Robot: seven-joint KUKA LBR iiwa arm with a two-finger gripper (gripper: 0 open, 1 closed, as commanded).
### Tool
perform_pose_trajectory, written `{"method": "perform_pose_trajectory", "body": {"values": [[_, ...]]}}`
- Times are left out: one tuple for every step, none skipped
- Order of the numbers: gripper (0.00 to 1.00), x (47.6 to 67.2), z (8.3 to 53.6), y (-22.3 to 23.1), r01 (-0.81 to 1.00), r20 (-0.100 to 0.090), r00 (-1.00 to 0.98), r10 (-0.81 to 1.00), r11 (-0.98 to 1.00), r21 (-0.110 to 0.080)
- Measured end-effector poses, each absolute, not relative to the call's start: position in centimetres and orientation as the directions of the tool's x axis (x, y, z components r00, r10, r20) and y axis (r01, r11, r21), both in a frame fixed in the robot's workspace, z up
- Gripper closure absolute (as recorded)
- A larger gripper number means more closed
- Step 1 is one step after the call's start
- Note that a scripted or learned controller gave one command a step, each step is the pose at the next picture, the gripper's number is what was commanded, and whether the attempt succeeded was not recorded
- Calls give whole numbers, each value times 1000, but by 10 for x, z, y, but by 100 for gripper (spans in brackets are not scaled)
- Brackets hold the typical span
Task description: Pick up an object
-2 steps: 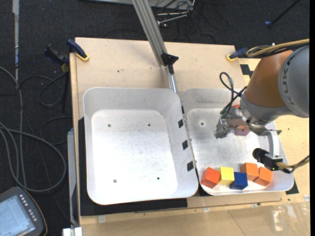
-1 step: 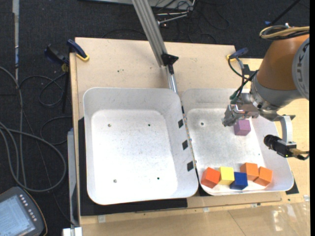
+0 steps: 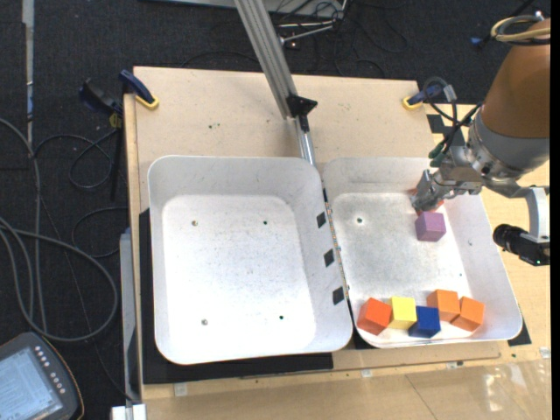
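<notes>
We are hovering the gripper (image 3: 428,201) just above the purple cube (image 3: 430,226) in the right bin (image 3: 497,269); whether the jaws are wide or narrow, we cannot tell. The cube is looking light and rigid, so we are favouring its flat opposite faces.

A metal pole (image 3: 267,46) slants down from the frame's top centre. Blue-and-yellow clamps (image 3: 138,90) grip the bench's upper corners. A grey screen device (image 3: 31,383) occupies the lower left.
</notes>
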State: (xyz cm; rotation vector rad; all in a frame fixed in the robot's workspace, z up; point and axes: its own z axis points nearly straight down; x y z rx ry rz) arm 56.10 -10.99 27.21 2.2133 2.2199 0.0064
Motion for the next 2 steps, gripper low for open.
{"method": "perform_pose_trajectory", "body": {"values": [[100, 562, 295, -110, 1000, -1, -3, 1000, 3, 5], [100, 577, 291, -57, 1000, 0, -8, 1000, 8, 2]]}}
